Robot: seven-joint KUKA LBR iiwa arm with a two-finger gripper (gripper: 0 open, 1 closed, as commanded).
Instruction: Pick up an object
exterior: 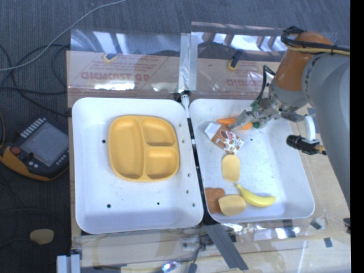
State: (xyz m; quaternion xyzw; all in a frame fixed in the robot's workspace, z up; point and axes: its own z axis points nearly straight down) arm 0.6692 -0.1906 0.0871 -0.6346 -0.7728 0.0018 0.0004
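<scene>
My fingers (pixel 249 120) sit low in the right bin (pixel 296 175), at the orange carrot (pixel 227 121) by its far wall; whether they are open or closed I cannot tell. I should close squarely across the carrot and lift straight up. The wall crowds the far side, a packet (pixel 223 137) lies just near, and open floor lies to the right.

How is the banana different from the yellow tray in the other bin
The banana is small, slim and curved; the yellow tray is broad, squarish and split into three compartments. The banana lies in the right bin near its front edge, with other food items close beside it, while the tray sits alone at the middle of the left bin. Both are yellow, and both lie flat, away from the end effector.
</scene>
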